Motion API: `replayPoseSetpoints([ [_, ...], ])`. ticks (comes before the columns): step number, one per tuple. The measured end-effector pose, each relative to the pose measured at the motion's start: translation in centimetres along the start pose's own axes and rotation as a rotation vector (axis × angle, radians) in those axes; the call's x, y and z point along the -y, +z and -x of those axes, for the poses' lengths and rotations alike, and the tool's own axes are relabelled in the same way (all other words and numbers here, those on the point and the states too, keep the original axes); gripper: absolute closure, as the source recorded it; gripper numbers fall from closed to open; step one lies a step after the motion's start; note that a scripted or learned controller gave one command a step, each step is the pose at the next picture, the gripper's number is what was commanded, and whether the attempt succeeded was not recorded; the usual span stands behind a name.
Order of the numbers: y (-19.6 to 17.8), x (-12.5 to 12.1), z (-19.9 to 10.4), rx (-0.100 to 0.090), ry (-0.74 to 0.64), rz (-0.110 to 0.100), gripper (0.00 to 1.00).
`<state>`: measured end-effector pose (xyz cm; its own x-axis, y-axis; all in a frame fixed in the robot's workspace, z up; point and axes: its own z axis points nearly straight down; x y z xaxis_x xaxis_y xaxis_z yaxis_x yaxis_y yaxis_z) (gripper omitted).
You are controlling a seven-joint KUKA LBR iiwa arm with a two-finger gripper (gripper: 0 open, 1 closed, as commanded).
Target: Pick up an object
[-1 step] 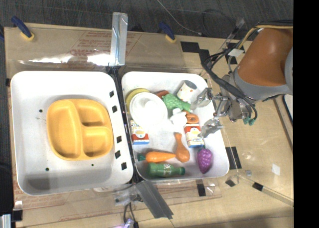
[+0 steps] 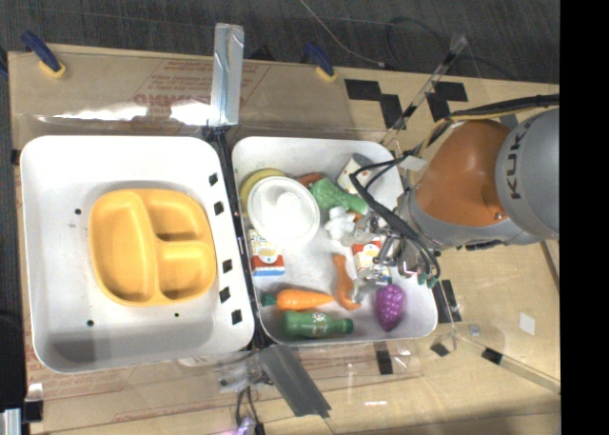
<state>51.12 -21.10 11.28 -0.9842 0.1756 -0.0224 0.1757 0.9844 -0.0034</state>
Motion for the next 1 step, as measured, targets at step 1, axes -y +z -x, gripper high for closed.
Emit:
replayPoseSetpoints([
  [1, 1.7, -1.4, -1.42, -0.015, 0.093, 0.002, 0.0],
])
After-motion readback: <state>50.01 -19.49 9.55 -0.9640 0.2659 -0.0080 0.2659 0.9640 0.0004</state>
